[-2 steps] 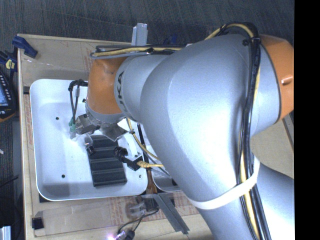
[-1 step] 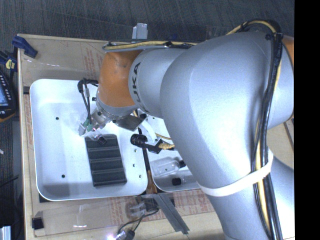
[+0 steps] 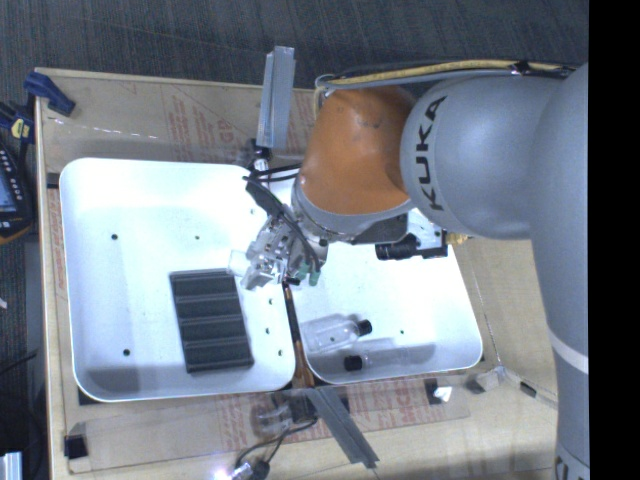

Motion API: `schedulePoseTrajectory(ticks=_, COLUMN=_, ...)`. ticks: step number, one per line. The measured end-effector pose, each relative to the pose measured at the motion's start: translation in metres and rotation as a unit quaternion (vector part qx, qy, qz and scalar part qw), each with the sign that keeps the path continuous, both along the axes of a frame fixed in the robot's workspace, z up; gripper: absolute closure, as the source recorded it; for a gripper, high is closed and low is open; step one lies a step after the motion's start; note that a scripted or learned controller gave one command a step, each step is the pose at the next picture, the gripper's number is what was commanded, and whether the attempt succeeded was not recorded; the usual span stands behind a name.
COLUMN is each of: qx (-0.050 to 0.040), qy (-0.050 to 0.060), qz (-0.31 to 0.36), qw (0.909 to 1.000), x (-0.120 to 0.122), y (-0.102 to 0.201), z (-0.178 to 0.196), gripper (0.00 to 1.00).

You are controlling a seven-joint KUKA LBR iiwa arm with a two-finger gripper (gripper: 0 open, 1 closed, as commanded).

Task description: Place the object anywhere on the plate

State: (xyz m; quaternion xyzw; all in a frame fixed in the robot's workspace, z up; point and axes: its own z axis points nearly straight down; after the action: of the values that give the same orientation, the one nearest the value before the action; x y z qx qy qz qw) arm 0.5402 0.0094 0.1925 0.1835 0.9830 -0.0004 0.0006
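A dark ridged rectangular plate (image 3: 210, 320) lies flat in the front half of the left bin (image 3: 100, 268). In the right bin (image 3: 450, 318), near the front left corner, a clear plastic bottle (image 3: 335, 333) with a black cap lies on its side. My gripper (image 3: 272, 264) hangs over the wall between the two bins, just up and right of the plate and above the bottle. A small pale shape sits at its tip, and I cannot make out what it is. The grey and orange arm hides the back of the right bin.
A grey upright bar (image 3: 277, 93) stands behind the bins at the middle. A blue clamp (image 3: 48, 92) sits at the bench's back left corner. Metal brackets and cables (image 3: 300, 418) lie along the front edge. Small black dots mark the left bin's floor.
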Motion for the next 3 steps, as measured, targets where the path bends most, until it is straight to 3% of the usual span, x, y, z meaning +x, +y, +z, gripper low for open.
schedulePoseTrajectory(ticks=1, qx=-0.0001, qy=0.003, qz=-0.185, qw=0.9828, x=-0.033, y=-0.049, z=-0.002, gripper=1.0)
schedulePoseTrajectory(ticks=2, qx=0.0003, qy=0.0, qz=-0.16, qw=0.9871, x=0.037, y=0.005, z=0.063, gripper=1.0)
schedulePoseTrajectory(ticks=3, qx=0.0003, qy=0.003, qz=-0.032, qw=0.9995, x=-0.019, y=-0.05, z=-0.002, gripper=1.0)
